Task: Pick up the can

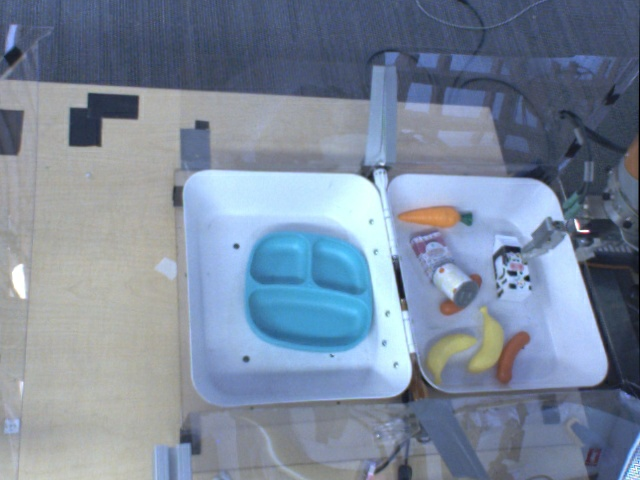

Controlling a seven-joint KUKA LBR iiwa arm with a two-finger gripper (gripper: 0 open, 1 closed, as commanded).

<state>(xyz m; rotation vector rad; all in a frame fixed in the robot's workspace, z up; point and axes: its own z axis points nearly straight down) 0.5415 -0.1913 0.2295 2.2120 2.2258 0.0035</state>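
Two shallow white bins sit side by side on the wooden counter [110,268]. The left bin [215,368] carries one blue divided tray [308,290], lying at its middle with bare white floor all around it. The right bin [560,208] carries seven things: one can [444,268], one carrot [434,216], two bananas [470,346], one black-and-white cow-patterned carton [513,274], and two small orange-red sausage shapes, one [512,355] just right of the bananas and one [455,307] half tucked under the can's lower end.

The can lies on its side, tilted, below the carrot and left of the carton, near the rim shared by the two bins. Its silver end faces the bananas. Open floor runs between can and carton, and more along the right bin's upper right corner.

The claw [545,238] hangs at the carton's upper right, well apart from the can; whether it is released or clenched cannot be told, and nothing shows in it.

Beyond the counter lies grey carpet [250,28] with a thin cable [470,13] looping across it. Black tape patches [100,116] mark the counter's upper left.
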